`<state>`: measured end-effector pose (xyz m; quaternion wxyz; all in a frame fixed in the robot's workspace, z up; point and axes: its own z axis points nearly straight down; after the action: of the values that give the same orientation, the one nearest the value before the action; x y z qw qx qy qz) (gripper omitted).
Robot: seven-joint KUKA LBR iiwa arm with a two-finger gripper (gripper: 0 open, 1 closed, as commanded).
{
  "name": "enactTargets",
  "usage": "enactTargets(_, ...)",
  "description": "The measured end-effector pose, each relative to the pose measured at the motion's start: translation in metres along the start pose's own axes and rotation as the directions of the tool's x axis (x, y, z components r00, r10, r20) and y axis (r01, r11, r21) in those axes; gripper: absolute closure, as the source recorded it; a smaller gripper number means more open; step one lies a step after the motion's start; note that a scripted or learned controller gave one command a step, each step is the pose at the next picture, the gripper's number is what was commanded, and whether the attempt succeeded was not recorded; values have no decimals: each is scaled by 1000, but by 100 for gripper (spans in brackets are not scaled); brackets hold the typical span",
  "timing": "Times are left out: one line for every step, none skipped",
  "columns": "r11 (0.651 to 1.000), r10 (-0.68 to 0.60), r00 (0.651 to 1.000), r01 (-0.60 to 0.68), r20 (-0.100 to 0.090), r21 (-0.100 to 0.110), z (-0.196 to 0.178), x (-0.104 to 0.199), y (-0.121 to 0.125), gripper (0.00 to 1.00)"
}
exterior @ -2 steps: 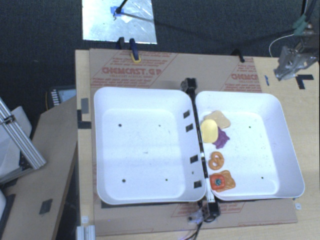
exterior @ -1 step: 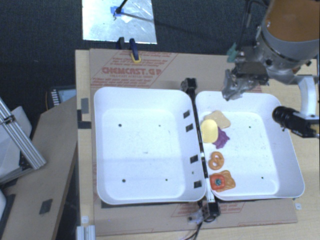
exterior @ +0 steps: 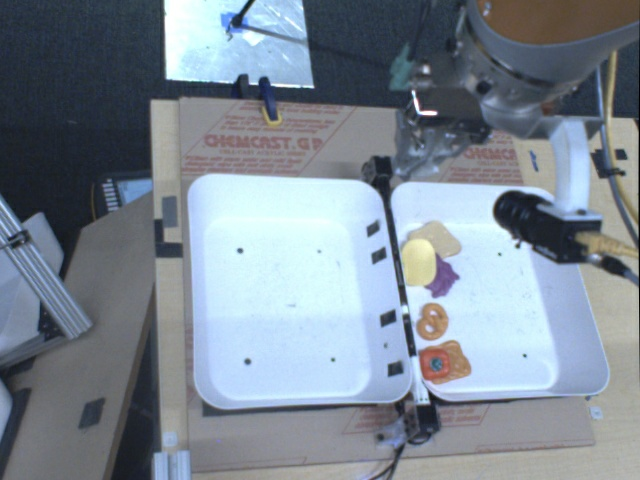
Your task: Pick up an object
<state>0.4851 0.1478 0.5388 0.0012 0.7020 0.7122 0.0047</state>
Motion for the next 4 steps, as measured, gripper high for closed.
enactTargets(1000, 4, 1000, -4, 2, 7, 4, 66, 1, 100)
enactTargets(1000, 8, 1000, -8, 3, 7, 4, 88, 2, 100)
enactTargets(1000, 10, 1000, -10, 3, 7, 4, 87, 2, 0)
enactTargets(1000, 8, 1000, -8, 1, 5, -7, 87, 3, 100)
